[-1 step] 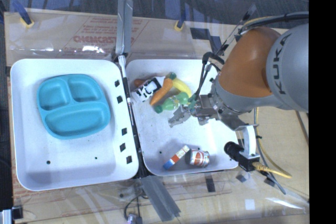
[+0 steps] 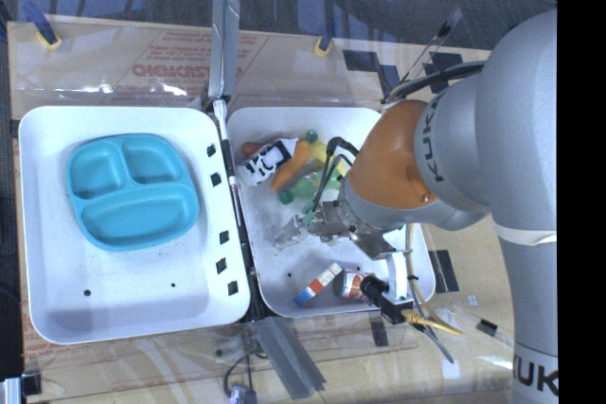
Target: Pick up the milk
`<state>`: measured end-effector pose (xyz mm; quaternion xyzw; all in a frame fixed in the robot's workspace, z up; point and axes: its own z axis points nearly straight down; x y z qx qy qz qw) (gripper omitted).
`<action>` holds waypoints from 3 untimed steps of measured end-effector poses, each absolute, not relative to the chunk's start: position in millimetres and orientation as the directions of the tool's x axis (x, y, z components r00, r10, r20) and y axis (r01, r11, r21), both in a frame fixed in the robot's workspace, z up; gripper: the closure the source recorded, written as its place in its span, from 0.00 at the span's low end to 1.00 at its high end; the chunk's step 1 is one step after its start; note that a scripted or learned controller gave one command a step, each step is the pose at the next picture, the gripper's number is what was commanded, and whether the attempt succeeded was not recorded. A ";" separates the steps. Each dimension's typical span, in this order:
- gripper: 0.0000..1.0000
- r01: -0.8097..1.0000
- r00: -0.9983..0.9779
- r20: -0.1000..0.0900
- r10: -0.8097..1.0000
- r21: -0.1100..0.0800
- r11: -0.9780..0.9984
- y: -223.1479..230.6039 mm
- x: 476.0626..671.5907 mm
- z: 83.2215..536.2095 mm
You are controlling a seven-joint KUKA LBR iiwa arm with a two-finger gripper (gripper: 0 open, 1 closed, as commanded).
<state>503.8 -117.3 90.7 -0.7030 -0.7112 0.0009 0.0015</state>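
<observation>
The milk [image 2: 268, 160] is a small white carton with black markings. It lies on its side at the far left of the right bin [image 2: 284, 298], close to the divider. My gripper [image 2: 301, 224] hovers low over the bin's middle, below and to the right of the carton and apart from it. The orange-banded wrist [image 2: 393, 170] covers the bin's right part. Nothing shows in the gripper.
An orange carrot-like piece [image 2: 294, 167] and a green item [image 2: 305, 187] lie just right of the milk. A small bottle with a blue cap [image 2: 317, 286] and a red-and-white item [image 2: 352, 284] rest near the front wall. The left bin [image 2: 57, 298] holds a blue divided plate [image 2: 133, 189].
</observation>
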 end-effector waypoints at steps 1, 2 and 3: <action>0.00 1.000 0.002 0.000 1.000 -0.001 -0.002 -207.2 489.5 168.3; 0.00 0.997 -0.081 0.002 0.997 -0.004 0.081 -145.3 489.3 90.5; 0.00 0.995 -0.099 0.000 0.995 -0.001 0.099 -114.3 556.3 195.2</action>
